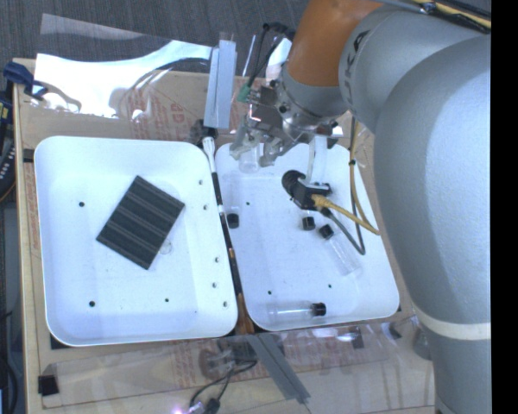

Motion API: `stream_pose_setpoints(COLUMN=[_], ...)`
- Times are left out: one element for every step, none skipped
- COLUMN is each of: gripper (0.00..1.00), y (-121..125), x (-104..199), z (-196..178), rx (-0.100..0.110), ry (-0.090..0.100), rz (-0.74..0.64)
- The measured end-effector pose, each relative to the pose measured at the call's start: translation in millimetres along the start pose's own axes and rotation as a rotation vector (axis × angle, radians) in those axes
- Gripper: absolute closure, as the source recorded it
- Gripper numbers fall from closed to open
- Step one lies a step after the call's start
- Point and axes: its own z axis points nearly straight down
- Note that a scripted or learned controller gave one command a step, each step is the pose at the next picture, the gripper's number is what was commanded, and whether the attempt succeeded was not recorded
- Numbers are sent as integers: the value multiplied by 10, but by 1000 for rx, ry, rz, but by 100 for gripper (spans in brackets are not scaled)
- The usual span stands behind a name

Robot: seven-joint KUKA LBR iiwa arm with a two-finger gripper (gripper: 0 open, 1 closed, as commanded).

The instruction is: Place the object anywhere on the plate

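A dark ribbed rectangular plate (141, 222) lies tilted in the middle of the left bin (60, 300). My gripper (254, 151) hangs over the far left corner of the right bin (375, 296), well right of the plate. A clear tube with a black cap (295, 312) lies along the right bin's near wall. A second clear capped tube (337, 247) lies near the bin's right side. Whether anything sits in the gripper is hidden from me.
Small black pieces lie in the right bin: one (232, 220) by the wall between the bins, another (308, 222) near its middle. The big grey arm (432, 145) covers the bench's right side. Cables and clear sheeting (138, 80) sit behind the bins.
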Motion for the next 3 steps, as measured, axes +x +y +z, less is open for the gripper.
stream_pose_setpoints(gripper=[100,100,100], y=[117,-35,-1439], x=[631,1349,2010], z=[755,74,1035], rx=[5,-1,5], ry=[-1,-1,-6], rz=[-133,96,273])
